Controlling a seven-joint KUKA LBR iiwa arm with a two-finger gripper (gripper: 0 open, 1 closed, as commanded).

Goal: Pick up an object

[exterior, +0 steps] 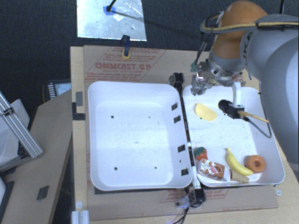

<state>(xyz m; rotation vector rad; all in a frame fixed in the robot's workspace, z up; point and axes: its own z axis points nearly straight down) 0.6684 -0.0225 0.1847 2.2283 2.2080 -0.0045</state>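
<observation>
Fingers (196, 88) look parted and empty, poised over the far left corner of the right-hand shallow white bin (224, 139), just beyond a pale yellow flat oval piece (206, 112). Nothing is lifted yet. Descending, closing and raising all remain, I judge.

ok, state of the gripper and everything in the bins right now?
right bin, holds all the loose items
gripper, hovers over the right bin's far left corner, apart from the items
pale yellow piece, lying flat, alone in the far half
banana, lying flat at the near end, beside the doughnut
orange doughnut, flat, hole up
snack packet, flat, near left corner
red and green piece, by the left wall, next to the packet
</observation>
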